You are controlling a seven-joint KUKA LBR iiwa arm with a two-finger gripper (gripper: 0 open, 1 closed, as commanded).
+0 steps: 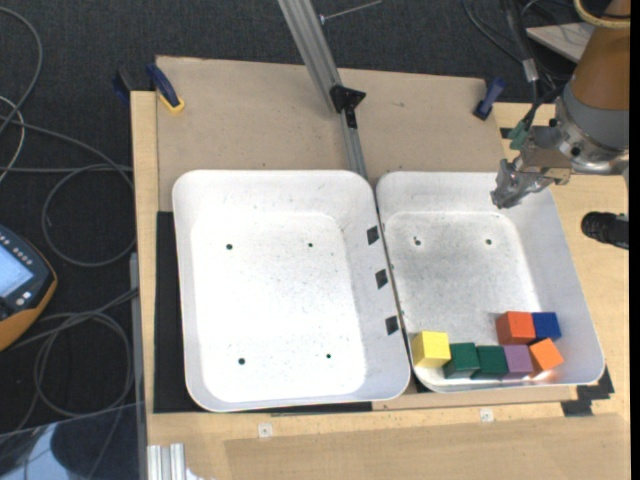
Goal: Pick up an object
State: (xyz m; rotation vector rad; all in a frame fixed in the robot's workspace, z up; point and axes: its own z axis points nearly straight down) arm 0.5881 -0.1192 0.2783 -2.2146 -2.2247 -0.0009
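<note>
7 small cubes clustered in right bin near corner; end effector above far edge, grip state unclear.

A metal pole is slanting across the far board. Blue clamps are gripping its far corners. Cables are looping on the left floor beside a handheld pendant.

Even, soft overhead light fills the room, leaving only faint shadows. The white bins look bright without harsh glare. Toward two o'clock the arm looks slightly blurred; the picture is grainy.
</note>
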